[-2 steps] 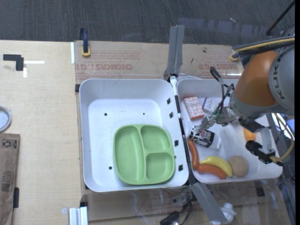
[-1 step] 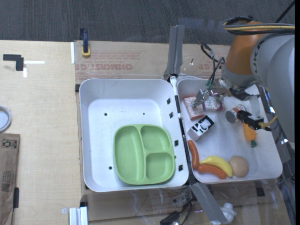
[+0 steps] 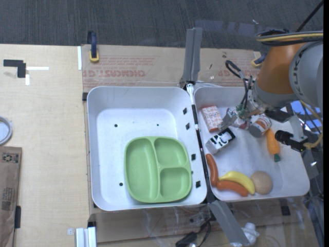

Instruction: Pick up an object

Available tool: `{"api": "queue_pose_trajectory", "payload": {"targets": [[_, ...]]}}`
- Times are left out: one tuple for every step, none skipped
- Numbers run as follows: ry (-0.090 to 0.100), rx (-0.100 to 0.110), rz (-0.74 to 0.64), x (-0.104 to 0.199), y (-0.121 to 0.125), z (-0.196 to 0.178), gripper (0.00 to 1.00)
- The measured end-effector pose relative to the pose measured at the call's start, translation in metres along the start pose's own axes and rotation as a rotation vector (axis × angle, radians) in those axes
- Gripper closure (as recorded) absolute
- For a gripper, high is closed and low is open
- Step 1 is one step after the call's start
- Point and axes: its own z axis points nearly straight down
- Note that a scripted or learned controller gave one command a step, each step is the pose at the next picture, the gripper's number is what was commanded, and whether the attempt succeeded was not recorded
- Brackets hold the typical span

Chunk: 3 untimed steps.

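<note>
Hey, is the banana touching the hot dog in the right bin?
Touching. The camera view shows the banana lying across the hot dog near the right bin's front edge, its yellow overlapping the red with no gap.

Right bin (image 3: 288,189): crowded. Gripper (image 3: 240,112) sits low at the far side, with a small carton (image 3: 211,117) just left of it, a black-and-white box (image 3: 221,139) in front, and a can (image 3: 260,124) and carrot (image 3: 272,142) to its right. Sausages (image 3: 212,170), a banana (image 3: 238,179) and a round bun (image 3: 261,182) line the near wall. Open floor lies between these groups. Left bin (image 3: 103,138): a green divided plate (image 3: 157,168) fills the near half; the far half is open.
</note>
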Motion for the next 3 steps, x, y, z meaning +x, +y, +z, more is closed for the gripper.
{"api": "queue_pose_trajectory", "payload": {"targets": [[-0.006,-0.003,0.003,-0.003,0.001,-0.010,1.00],[-0.006,-0.003,0.003,-0.003,0.001,-0.010,0.00],[-0.003,0.002,-0.154,0.009,-0.002,0.000,0.00]]}}
